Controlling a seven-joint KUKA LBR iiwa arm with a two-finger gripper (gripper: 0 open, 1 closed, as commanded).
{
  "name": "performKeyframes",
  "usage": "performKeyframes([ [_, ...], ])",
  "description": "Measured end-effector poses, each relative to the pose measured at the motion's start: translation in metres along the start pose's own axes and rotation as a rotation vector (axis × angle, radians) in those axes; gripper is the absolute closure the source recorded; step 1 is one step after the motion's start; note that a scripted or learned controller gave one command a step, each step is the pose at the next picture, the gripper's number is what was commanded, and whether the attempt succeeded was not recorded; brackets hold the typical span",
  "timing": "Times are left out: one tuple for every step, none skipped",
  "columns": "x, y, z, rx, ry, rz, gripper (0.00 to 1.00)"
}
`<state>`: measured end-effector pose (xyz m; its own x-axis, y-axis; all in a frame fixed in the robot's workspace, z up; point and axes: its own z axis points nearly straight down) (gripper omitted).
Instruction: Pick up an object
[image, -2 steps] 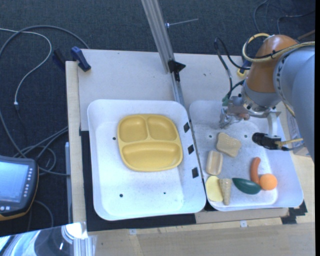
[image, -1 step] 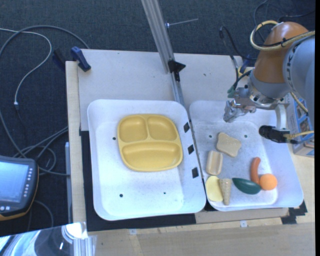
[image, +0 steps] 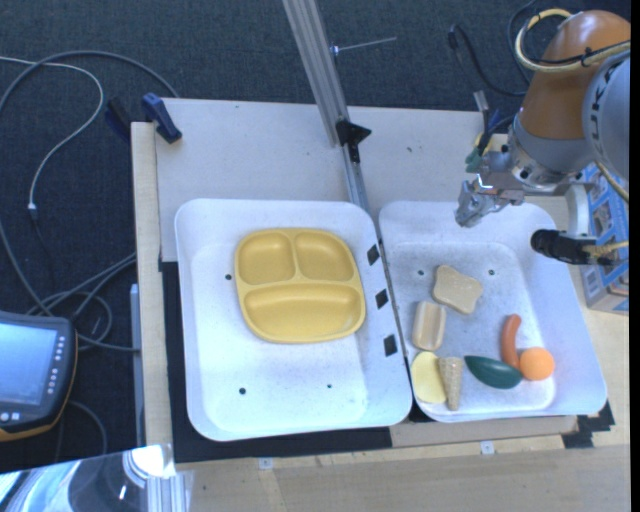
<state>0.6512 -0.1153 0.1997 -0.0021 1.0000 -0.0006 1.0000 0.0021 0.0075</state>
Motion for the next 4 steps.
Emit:
performKeyframes([
  [0.000,0.001,-0.006,0.004,0.001,0.001,1.00],
  [0.048,-0.027,-0.002,0.012,0.004,-0.002,1.00],
  [0.085,-0.056,-0.009,0.011,0.003,-0.002,1.00],
  [0.131,-0.082,-0.007,0.012,0.004,-0.003,1.00],
])
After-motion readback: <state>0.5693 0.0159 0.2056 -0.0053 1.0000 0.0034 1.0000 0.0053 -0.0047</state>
